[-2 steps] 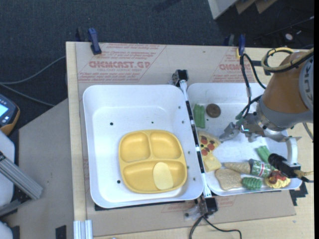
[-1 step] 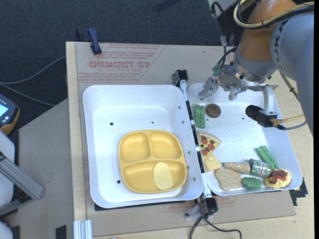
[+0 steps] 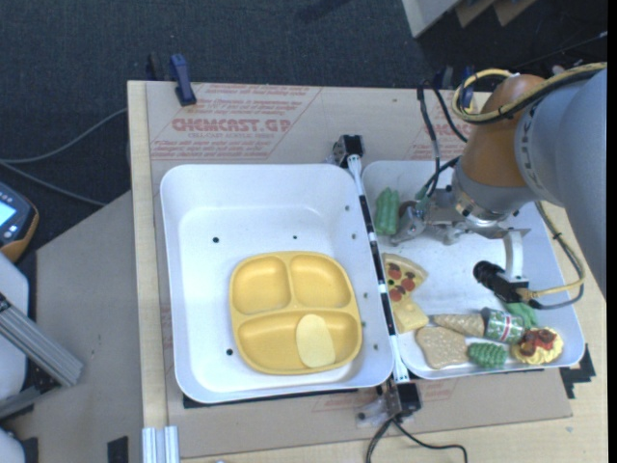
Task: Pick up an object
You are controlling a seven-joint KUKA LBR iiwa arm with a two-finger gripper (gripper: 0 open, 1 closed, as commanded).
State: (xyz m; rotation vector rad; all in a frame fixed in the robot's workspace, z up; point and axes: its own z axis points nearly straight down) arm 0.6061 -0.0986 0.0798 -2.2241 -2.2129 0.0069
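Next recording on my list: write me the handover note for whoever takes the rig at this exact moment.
Gripper: low in the right bin, at its upper left, beside the green toy; no object seen between its fingers, and open or shut cannot be told.
Right bin: pizza slice, cheese wedge, bread slice, small can and other toy food along the near edge.
Left bin: yellow divided plate with a pale oval piece in its front compartment.
Done: arm is down among the objects.
Left: grasp an object and lift it; nothing is visibly picked yet.
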